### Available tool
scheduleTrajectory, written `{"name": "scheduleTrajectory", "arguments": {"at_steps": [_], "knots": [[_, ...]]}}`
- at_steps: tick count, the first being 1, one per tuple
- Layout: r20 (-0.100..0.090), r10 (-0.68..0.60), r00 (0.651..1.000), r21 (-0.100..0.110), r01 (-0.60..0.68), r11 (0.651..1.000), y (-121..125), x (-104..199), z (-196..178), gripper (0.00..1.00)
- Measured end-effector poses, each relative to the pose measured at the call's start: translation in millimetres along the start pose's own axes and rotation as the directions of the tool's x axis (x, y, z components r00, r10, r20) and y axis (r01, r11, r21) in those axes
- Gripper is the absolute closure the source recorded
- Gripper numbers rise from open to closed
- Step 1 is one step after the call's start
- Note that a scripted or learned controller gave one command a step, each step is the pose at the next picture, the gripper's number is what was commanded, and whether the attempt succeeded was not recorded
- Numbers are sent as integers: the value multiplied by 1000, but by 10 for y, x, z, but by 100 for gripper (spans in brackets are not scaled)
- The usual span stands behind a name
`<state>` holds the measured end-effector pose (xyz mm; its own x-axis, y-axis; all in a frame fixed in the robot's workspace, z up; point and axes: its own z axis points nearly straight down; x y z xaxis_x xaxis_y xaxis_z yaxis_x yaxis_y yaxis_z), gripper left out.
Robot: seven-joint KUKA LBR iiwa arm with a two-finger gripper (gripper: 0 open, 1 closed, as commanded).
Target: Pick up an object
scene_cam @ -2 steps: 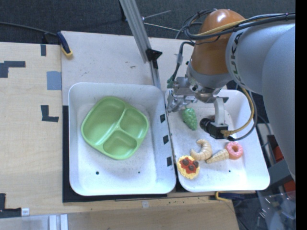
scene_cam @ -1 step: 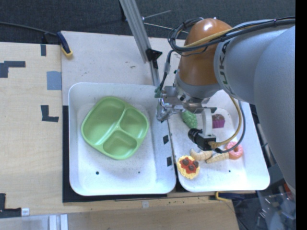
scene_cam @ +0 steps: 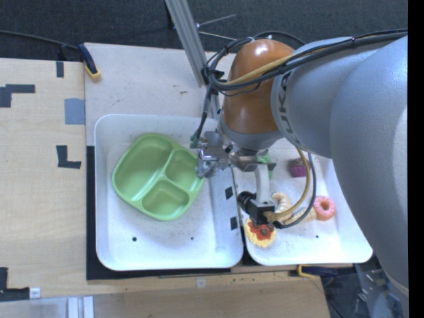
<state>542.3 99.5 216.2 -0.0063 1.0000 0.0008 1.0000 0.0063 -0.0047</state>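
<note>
A light green divided plate (scene_cam: 156, 174) lies in the left white bin (scene_cam: 119, 244), tilted slightly toward the bin's upper left. My gripper (scene_cam: 204, 163) hangs low at the plate's right rim, close to the wall between the two bins. The arm's orange band (scene_cam: 255, 85) and grey wrist cover the space above it. Whether the gripper touches the rim is hidden by the wrist. In the right bin (scene_cam: 331, 250) lie a pink donut (scene_cam: 324, 207), a small purple piece (scene_cam: 297, 169), a yellow and red toy (scene_cam: 260, 234) and a pale cream piece (scene_cam: 281, 201).
A metal rail (scene_cam: 185, 28) slants across the bench behind the bins. A yellow-handled clamp (scene_cam: 89, 61) sits at the board's upper left corner. Black cable loops hang off the wrist over the right bin. The big grey arm covers the frame's right side.
</note>
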Motion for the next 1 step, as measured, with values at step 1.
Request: {"name": "scheduleTrajectory", "arguments": {"at_steps": [1], "knots": [[1, 4, 1000, -2, -4, 1000, 11, -29, -4, 0]]}}
